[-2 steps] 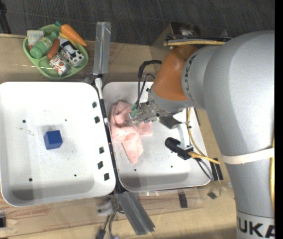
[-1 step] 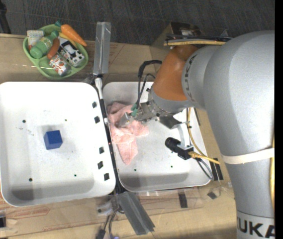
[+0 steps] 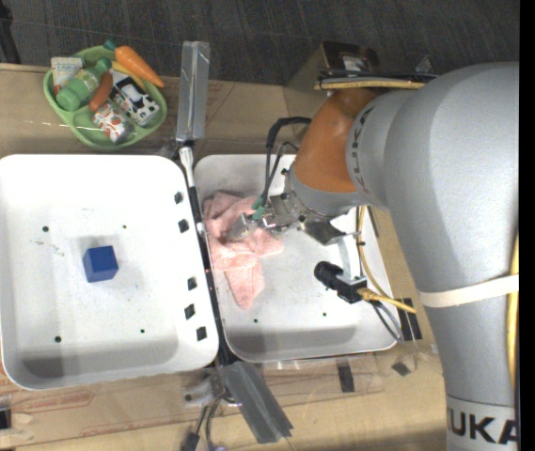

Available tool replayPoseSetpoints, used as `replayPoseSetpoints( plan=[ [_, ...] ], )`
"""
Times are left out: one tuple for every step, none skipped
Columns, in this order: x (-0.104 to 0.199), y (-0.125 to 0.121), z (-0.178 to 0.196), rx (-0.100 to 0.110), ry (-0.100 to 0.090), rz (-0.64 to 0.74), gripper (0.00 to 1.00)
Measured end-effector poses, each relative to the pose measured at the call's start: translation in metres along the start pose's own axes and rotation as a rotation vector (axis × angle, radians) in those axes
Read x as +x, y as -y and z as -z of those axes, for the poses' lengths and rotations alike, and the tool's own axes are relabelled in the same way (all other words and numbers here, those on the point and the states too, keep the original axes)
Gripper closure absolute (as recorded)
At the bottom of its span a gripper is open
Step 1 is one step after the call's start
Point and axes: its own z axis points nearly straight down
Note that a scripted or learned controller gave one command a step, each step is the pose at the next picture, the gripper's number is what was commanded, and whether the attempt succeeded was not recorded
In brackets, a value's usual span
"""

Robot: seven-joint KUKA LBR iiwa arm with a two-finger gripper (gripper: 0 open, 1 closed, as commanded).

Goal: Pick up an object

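A crumpled pink cloth (image 3: 239,252) lies against the left wall of the right bin (image 3: 295,336). My gripper (image 3: 251,221) reaches in from the right and is down on the cloth's upper part, with folds bunched around its tip. A blue cube (image 3: 101,263) sits by itself in the left bin (image 3: 79,346), far from the gripper.
A green bowl (image 3: 79,130) holding a toy carrot and other small items stands on the bench beyond the left bin. A grey divider rail (image 3: 192,92) runs between the two bins. The big grey arm (image 3: 436,205) overhangs the right bin's right side.
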Motion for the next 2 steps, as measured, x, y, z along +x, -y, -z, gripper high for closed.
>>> replayPoseSetpoints(
  plan=[
    [0.001, -0.001, 0.010, 0.000, -0.001, 0.004, 1.00],
    [0.012, -0.049, 0.127, 0.004, 0.000, -0.098, 1.00]
  ],
)
